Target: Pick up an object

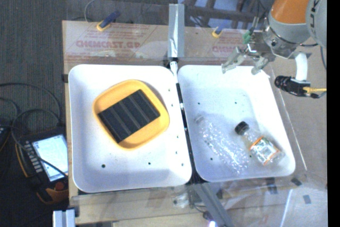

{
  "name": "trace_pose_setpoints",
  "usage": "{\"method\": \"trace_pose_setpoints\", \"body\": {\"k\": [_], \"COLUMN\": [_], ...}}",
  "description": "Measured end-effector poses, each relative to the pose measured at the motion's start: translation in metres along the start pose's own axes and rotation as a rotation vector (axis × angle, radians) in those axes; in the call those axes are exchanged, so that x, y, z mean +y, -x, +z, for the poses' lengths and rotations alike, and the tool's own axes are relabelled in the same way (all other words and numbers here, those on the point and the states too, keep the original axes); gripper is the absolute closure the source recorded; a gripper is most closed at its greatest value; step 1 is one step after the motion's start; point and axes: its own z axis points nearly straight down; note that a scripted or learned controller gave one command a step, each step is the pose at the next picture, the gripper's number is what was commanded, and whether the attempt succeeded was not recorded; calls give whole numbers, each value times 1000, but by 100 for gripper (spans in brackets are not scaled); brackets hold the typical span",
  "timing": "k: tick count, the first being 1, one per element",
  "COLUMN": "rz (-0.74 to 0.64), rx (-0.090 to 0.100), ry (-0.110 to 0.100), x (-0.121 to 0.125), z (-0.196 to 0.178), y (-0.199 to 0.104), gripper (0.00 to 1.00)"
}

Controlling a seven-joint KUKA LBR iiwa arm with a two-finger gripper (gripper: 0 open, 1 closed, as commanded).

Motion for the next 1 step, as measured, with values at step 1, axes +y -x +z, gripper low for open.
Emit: {"method": "trace_pose_setpoints", "body": {"k": [1], "rz": [25], "rx": [-1], "ry": [-1], "x": [-56], "z": [72], "y": [27], "gripper": [0]}}
